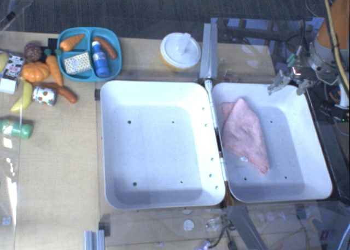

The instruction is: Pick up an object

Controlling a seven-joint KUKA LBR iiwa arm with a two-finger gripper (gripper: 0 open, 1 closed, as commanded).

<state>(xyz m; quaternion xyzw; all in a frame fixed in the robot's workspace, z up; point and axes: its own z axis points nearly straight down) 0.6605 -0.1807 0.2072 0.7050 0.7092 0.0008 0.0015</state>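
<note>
the gripper (pixel 288 82) sits at the upper right of the camera view, above the 1 o'clock corner of the right bin (pixel 317 189). its two fingers (pixel 277 83) are spread apart, one tip toward the bin's inner side and the other toward its outer edge, with nothing between them. the arm (pixel 328 52) enters from 3 o'clock, grey housing with cables running above it. the pink cloth (pixel 246 133) lies crumpled on the floor of the right bin, left of the bin's centre, its long axis running from 11 o'clock to 5 o'clock; its upper corner is near the bin's left wall and its lower end points toward the middle of the floor. the cloth is well apart from the gripper, at roughly 7 o'clock from it. the left bin (pixel 109 150) stands just beside the right bin, their inner rims touching along a grey divider (pixel 207 52) that extends toward 12 o'clock. on the bench (pixel 54 189), at 12 o'clock from the left bin, stands a yellow cup with a white lid (pixel 180 50). at 11 o'clock from the left bin rests a blue sectioned plate (pixel 113 40) carrying toy food and a small blue bottle (pixel 100 59). further toy food (pixel 38 71) lies near the bench's 9 o'clock edge, and a green can (pixel 16 129) lies on its side below it.
</note>
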